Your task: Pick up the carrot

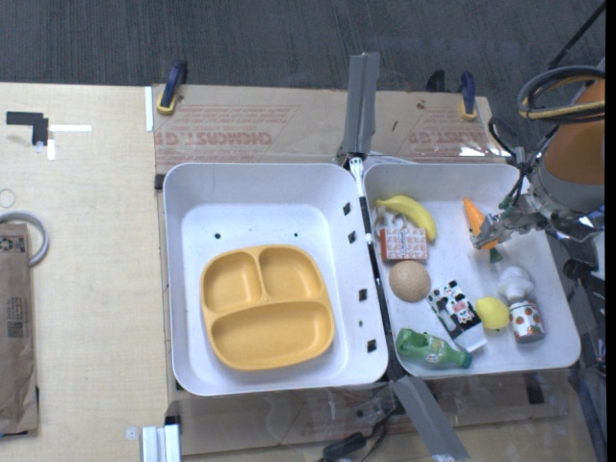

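Note:
The carrot (472, 215) is a small orange piece lying in the right bin (438, 183), near its far right part, to the right of the banana. My gripper (489, 234) comes in from the right and sits low in the bin, right at the carrot's near end and touching or overlapping it. The grey wrist and orange band rise behind it toward the right edge. The near end of the carrot is hidden by the gripper.
The right bin also holds a banana (409, 212), a red packet (404, 243), a brown ball (409, 280), a cow-patterned box (456, 311), a lemon (492, 313), a green bag (431, 348) and a spotted can (526, 320). The left bin (250, 195) holds a yellow divided plate (267, 306).

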Tool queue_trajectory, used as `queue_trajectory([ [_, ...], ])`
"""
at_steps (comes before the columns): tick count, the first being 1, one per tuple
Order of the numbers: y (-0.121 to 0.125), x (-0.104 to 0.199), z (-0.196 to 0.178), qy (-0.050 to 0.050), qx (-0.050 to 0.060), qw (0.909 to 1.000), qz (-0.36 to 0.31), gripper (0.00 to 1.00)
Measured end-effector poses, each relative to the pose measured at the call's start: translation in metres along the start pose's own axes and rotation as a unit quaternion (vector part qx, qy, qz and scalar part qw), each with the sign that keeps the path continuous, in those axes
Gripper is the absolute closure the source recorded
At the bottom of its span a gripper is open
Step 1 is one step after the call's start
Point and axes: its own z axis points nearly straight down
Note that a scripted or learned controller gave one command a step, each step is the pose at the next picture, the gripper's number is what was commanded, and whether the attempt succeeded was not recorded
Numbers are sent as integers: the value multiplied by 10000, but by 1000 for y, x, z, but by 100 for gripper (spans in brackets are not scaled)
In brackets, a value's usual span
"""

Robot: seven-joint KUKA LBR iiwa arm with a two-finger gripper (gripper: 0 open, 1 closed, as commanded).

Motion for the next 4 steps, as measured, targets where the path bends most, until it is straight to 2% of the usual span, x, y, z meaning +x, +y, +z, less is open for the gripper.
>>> queue_trajectory([
  [1,-2,32,-93,4,9,9999,167,100],
  [2,-2,32,-92,5,11,9999,168,0],
  [3,-28,9,-47,9,13,9999,-141,0],
  [4,-6,28,13,9,6,9977,-685,0],
])
